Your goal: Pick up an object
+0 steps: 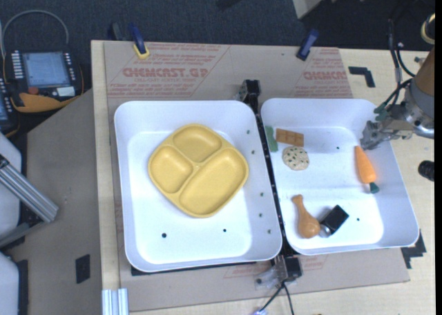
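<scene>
The tool [373,134] hangs over the far right corner of the right bin [324,110], and whether it is released or clenched I cannot tell from where it sits against the rim. The thing that matters most is the toy carrot [365,168]: it lies just beside the tool, a little nearer to us and slightly left of it, flat on the bin floor close to the right wall. Its long axis runs near to far with a slight lean, the orange body toward the tool and the green end toward the near side. To my eye that makes it the likeliest pick, needing only a short drop toward the near side with the grip set across the body. The wall so close on the right leaves little room there. Further left in the same bin lie a cracker [289,137], a cookie [295,159], a toy drumstick [304,218] and a small black block [334,218] touching or almost touching it. The left bin [138,168] holds a yellow divided plate [198,169], well apart. Both bins rest on a cardboard sheet [207,65] over the desk [97,189].
</scene>
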You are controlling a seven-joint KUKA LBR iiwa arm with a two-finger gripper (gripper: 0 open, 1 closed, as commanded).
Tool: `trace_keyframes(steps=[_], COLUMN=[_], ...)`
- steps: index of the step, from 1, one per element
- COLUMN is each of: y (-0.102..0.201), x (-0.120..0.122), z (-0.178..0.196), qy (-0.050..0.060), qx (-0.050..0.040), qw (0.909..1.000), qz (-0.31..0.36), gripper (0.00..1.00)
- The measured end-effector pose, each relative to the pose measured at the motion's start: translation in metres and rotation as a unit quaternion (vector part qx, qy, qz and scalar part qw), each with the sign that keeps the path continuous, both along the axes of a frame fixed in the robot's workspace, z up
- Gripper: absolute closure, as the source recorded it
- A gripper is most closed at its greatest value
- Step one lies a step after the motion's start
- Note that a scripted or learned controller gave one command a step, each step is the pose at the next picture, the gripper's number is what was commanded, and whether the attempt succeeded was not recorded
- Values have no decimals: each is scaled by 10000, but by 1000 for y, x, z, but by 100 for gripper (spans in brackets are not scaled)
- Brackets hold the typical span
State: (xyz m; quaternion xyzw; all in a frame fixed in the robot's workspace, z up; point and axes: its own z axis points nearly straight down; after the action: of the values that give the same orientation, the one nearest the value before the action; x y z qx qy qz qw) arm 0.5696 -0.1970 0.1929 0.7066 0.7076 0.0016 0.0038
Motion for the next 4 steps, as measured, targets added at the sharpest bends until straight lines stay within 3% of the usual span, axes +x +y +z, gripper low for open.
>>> trace_keyframes(steps=[2,4], y=[7,108], x=[8,23], z=[82,71], qy=[10,42], qx=[3,28], qw=[10000,10000], qz=[-3,24], gripper=[100,100])
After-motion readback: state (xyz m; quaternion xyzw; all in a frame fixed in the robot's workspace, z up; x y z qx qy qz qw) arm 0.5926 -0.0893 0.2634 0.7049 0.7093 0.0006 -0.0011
